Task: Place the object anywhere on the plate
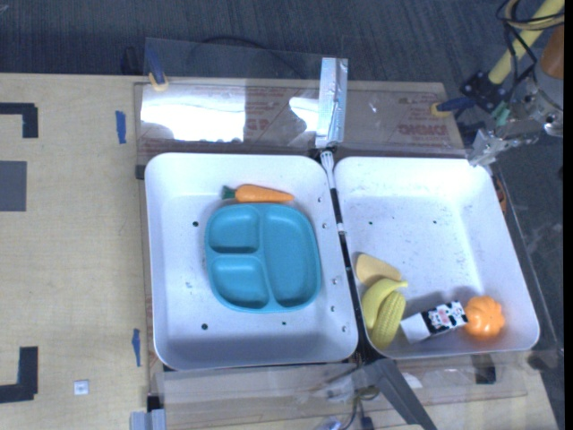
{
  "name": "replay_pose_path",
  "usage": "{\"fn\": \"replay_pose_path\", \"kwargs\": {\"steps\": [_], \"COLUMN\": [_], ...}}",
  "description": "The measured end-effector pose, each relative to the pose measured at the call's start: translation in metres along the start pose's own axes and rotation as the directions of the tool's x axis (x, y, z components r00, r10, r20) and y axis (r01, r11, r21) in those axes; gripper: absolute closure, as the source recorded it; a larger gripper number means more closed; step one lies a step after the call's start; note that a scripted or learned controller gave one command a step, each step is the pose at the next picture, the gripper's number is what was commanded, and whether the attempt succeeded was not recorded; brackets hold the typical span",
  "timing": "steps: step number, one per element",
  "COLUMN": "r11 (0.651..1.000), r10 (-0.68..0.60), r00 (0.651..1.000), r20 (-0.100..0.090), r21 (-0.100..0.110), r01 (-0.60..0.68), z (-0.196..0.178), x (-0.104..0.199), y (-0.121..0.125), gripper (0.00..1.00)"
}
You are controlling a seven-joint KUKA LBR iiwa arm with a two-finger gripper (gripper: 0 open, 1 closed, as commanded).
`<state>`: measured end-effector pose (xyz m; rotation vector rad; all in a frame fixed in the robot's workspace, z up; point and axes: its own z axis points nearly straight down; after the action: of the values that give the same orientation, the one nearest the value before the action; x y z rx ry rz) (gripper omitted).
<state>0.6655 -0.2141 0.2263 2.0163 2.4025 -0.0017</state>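
One fixed camera above the worktop (63,240), looked down at a slant, set far enough back to take in both white bins (170,330) side by side, dark floor along the top, arm at the upper right corner

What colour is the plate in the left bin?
The plate is light blue, with three compartments. It shows best in the camera view from above.

Two bins (170,240), one plate (263,256), five toy foods (262,193).
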Motion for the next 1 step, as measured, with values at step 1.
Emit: {"fn": "replay_pose_path", "kwargs": {"steps": [1], "r11": [0.807], "r10": [0.590], "r00": [0.807], "r20": [-0.001], "r21": [0.002], "r01": [-0.590], "z": [0.0163], "x": [-0.0088], "y": [0.0001], "gripper": [1.00]}}
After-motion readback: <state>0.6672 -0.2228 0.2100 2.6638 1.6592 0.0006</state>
